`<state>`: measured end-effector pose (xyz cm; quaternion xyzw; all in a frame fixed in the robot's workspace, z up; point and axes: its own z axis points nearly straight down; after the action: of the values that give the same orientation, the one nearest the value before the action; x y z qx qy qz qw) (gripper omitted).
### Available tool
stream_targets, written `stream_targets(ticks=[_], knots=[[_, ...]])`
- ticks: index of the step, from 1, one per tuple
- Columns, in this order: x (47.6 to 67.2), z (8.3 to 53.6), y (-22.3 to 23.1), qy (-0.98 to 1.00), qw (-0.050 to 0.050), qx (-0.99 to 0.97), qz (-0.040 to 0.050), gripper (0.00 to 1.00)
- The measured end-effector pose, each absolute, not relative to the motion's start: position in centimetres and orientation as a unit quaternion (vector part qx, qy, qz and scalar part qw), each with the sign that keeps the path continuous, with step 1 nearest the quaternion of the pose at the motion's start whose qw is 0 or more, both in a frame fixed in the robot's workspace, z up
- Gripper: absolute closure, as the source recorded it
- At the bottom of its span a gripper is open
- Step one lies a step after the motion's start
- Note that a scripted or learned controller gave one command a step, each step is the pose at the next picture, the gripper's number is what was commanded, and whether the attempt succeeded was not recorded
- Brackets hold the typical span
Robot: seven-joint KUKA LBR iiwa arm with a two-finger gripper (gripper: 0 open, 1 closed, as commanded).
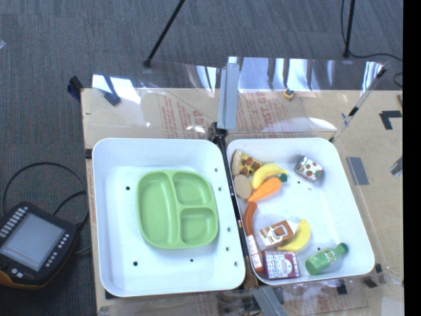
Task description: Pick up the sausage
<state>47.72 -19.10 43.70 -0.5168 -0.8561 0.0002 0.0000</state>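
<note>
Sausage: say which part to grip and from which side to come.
Grip the sausage near its upper middle, from straight above, fingers across its narrow width. It lies flat, long and thin, close to the bin wall; its lower end crowds a carton, so the upper part looks freer.

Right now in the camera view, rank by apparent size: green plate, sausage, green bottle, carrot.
1. green plate, far the largest
2. sausage, long and thin
3. green bottle and carrot look about alike; I won't rank those two.
</note>
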Motion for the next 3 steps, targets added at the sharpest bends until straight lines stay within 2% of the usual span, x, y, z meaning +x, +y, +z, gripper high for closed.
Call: stream_targets(ticks=[2, 3], knots=[[48.1, 45.5, -19.2, -0.856, -0.001, -0.516, 0.0001, 1.00], [47.7, 42.6, -21.3, -0.780, 0.001, -0.625, 0.0007, 1.00]])
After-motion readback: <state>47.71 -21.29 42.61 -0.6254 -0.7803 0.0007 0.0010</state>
